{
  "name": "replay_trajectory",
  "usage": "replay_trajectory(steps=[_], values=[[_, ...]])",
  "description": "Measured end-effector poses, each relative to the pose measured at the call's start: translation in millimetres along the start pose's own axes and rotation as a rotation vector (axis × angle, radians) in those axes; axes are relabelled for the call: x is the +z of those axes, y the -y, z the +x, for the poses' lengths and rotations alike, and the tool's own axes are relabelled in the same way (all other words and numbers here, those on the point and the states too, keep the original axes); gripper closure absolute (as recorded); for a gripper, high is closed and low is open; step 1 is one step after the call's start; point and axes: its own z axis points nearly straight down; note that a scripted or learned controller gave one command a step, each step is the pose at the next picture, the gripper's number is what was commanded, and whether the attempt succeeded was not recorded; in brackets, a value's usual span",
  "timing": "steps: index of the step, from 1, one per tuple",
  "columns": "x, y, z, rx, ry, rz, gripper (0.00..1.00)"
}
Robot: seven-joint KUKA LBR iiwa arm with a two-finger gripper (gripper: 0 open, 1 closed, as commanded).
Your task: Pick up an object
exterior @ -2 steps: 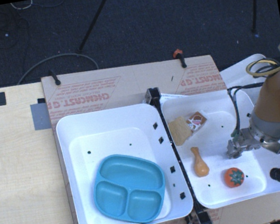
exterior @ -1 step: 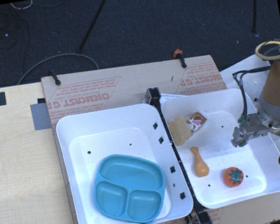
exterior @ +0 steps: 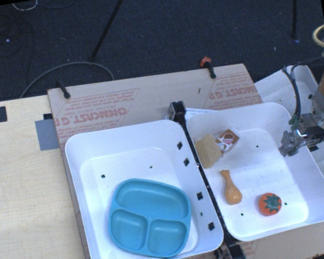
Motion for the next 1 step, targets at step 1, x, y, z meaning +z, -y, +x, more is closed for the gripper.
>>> replay_trajectory(steps=[1], values=[[-52.7,-0.9,-0.8,-0.001,-0.001,0.001,1.0]])
